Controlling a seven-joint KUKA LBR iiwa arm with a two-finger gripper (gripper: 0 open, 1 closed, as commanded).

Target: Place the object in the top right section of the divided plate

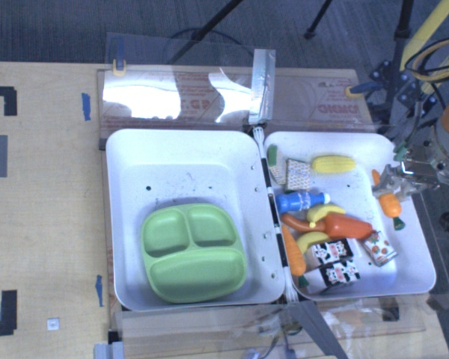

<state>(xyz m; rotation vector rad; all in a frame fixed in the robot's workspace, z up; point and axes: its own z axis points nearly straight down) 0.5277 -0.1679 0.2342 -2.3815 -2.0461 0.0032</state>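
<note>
Green divided plate (pixel 193 253) below; end effector (pixel 395 179) beside small orange object (pixel 390 205).

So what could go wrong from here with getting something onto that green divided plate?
The gripper sits at the right bin's far edge beside a small orange toy, so a grab there may hit the bin wall. The green divided plate lies in the other bin, across the raised divider, and its top right section is small.
</note>
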